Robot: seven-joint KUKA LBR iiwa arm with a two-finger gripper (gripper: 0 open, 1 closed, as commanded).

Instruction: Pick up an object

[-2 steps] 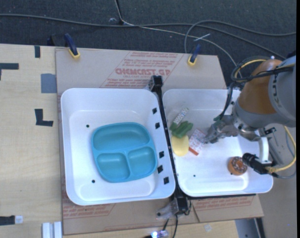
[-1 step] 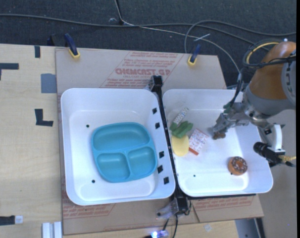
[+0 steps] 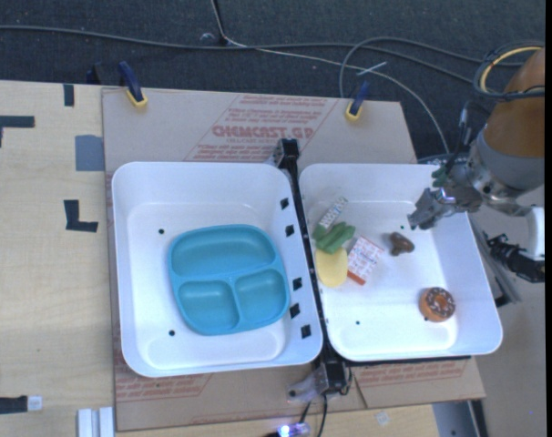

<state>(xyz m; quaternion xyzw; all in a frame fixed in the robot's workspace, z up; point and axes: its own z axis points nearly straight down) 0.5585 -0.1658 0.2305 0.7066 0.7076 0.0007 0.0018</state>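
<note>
Donut [image 3: 437,304] below gripper [image 3: 425,213], apart.

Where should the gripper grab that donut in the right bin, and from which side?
Probably straight from above, fingers closing across the outer rim of the donut. It lies flat on the floor of the right bin, apart from the other items, though the bin's right wall is near, so a top-down approach looks safest.
</note>
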